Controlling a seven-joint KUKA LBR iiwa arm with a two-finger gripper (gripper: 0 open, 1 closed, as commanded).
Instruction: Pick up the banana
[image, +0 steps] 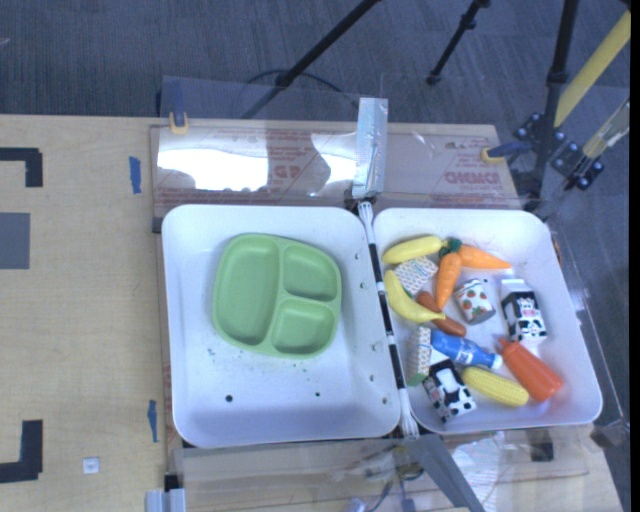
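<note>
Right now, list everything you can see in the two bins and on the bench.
bins: two, white, side by side
plate: one, green, three sections, left bin
bananas: two, yellow, right bin's left side
carrots: two, orange, right bin's top middle
corn: one, yellow, right bin's front
bottle: one, blue, right bin's middle
bottle: one, orange-red, right bin's front right
cow-patterned toys: two, black and white, right bin

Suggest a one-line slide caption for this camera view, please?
Green divided plate in left bin; banana among toy food in right bin.
</note>
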